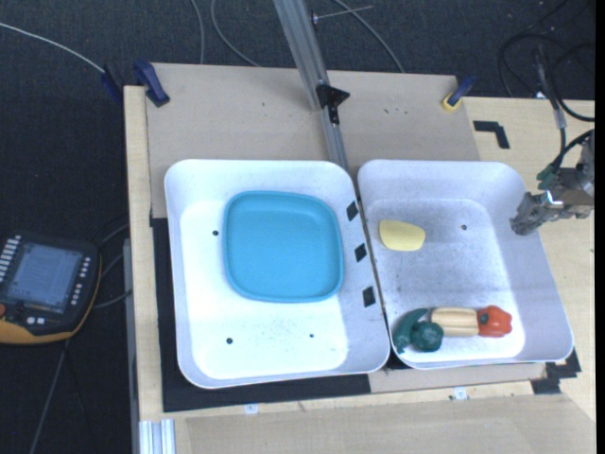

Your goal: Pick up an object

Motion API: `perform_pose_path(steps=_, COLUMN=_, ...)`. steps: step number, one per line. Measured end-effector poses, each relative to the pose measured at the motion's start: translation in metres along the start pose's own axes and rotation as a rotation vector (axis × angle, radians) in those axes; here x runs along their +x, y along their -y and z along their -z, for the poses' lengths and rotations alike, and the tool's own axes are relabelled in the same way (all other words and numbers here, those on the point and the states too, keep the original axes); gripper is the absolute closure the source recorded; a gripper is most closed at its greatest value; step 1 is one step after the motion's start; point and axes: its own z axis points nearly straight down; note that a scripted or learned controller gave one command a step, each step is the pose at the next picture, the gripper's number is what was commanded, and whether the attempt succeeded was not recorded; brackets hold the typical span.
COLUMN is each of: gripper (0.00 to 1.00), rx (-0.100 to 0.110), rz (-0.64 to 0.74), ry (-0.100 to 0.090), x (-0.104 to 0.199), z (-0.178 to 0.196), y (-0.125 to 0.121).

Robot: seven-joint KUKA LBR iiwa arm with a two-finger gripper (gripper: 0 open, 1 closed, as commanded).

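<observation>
My pincer (529, 218) hangs at the right rim of the right bin (529, 282), and I cannot tell how it is set, because it is small and blurry from up here. Nothing is in it that I can see. The things I could pick up all lie in that right bin. A yellow lump (402, 235), soft-looking and rounded like a bit of cheese or a lemon, sits near the bin's upper left part. Along the near edge lie three things in a row — a dark green round thing (418, 334) at the left, a tan bun-shaped piece (454, 322) in the middle, touching it, and a shiny red thing (494, 322) like a tomato at the right end. The bin floor looks white with grey scuffs. The left bin (194, 348) is white too, and it bears a smooth blue plate (283, 246) with rounded corners. Both bins sit side by side on a pale wooden bench (236, 112) with a blue clamp (151, 81) at the far left corner and a yellow clamp (459, 91) at the far right. A grey metal rail (304, 36) slants down between the bins. The floor is dark carpet (57, 112) with thin cables — and a hand-held control box (43, 287) with a screen lies at the left.
</observation>
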Motion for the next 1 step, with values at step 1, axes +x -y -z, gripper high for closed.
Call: perform_pose_path(steps=1, gripper=1.0, rx=0.0, rz=-0.001, ry=0.0, x=-0.0002, z=0.0494, y=-0.0011)
